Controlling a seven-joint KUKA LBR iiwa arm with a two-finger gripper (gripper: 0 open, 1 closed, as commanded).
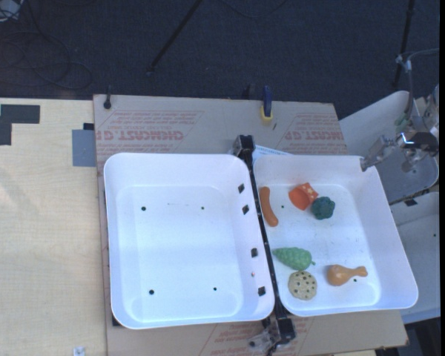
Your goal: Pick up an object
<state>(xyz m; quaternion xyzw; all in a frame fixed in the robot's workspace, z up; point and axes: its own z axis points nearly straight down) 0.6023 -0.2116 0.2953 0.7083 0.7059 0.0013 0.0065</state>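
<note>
Gripper [372,158] hangs by the far corner of the bin nearer the arm [334,236], well apart from every object (open or closed, I cannot tell) — a descent from there risks clipping the rim. Likely slips: the flat cookie [302,285] near the near edge, the drumstick [345,274] beside it, and the sausage [268,206] along the inner wall — tight for a grasp. Also inside are a red cup [303,196] touching broccoli [323,208] and a leafy green [293,257] mid-bin; the neighbouring bin [178,243] holds nothing.
</note>
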